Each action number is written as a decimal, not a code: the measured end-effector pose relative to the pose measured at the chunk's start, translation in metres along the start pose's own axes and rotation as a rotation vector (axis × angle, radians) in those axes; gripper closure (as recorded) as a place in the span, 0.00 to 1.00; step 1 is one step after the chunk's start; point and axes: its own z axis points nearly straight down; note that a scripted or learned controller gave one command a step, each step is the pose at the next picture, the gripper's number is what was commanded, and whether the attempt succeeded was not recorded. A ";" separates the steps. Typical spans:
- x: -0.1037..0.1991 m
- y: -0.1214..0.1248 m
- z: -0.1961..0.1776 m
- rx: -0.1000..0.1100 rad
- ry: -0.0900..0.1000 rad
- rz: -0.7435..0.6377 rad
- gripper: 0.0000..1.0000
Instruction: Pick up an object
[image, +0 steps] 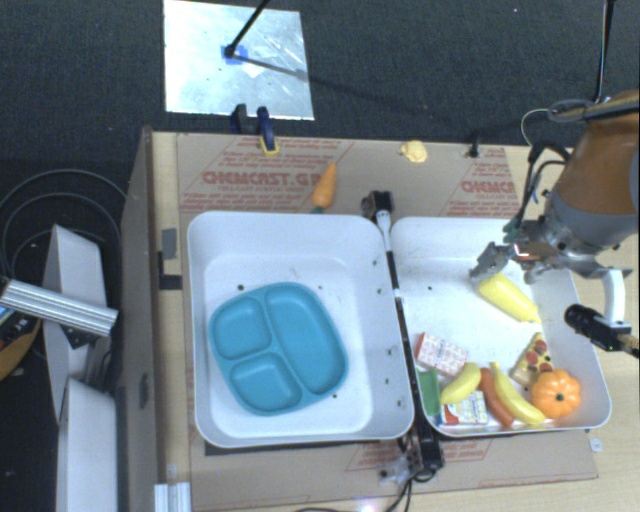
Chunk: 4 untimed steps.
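Observation:
My gripper hangs over the back part of the right bin, reaching in from the right under the orange-banded wrist. It looks open, with nothing between its fingers; one grey finger sticks out to the left. A yellow oblong toy lies on the bin floor just in front of the gripper, apart from it. Along the bin's front lie a small red-and-white box, a green piece, a yellow fruit, a red sausage, a banana, an orange pumpkin and a pizza slice.
The left bin holds a blue divided plate. A black ridge separates the two bins. An orange carrot-like toy and a small yellow item lie on the cardboard behind the bins. A black part of the arm overhangs the right bin's right side.

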 end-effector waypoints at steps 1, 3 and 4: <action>-0.031 0.020 0.022 -0.001 -0.002 0.003 0.00; -0.063 0.036 0.117 0.001 -0.001 0.003 0.00; -0.063 0.038 0.104 -0.004 -0.001 0.001 1.00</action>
